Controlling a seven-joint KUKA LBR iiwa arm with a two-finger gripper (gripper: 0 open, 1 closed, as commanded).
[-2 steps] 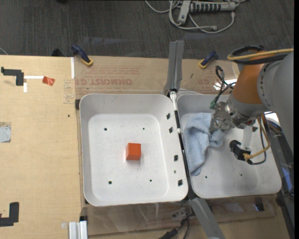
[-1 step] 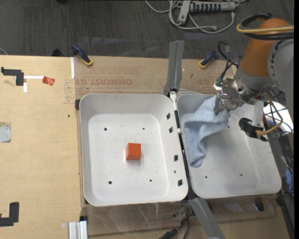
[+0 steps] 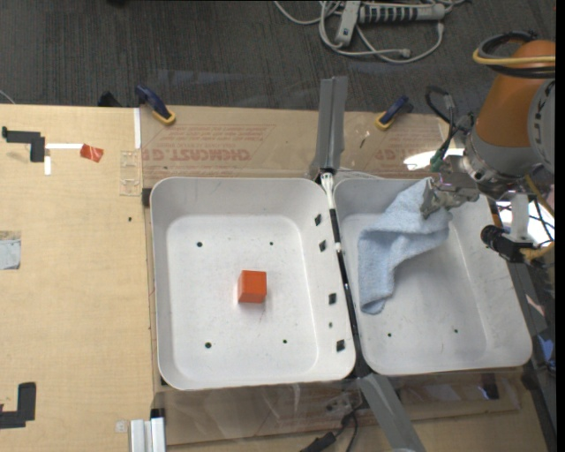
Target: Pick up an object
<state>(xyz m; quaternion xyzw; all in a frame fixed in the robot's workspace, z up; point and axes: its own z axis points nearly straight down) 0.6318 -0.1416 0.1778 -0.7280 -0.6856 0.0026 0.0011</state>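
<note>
Light blue and soft, a cloth (image 3: 397,243) lies in the right bin (image 3: 494,344), and everything here is told from that cloth. Its top right corner is pulled up off the bin floor, higher than the other parts of it. The gripper (image 3: 439,199) is right at that raised corner, and its fingers are pinched shut on the cloth there. From that corner the cloth hangs and spreads down and to the left, with one long flap that reaches toward the left wall of its bin. The grey arm with its orange band (image 3: 516,97) comes in above and to the right of the cloth. To the left of the cloth, past the wall where the two bins meet, is the left bin (image 3: 177,353). A small orange block (image 3: 252,287) sits near the middle of that bin, well apart from the cloth. Farther left than the block is a pale wooden board (image 3: 71,291). Above the cloth, on the dark floor, lie some white cables (image 3: 380,26).
</note>
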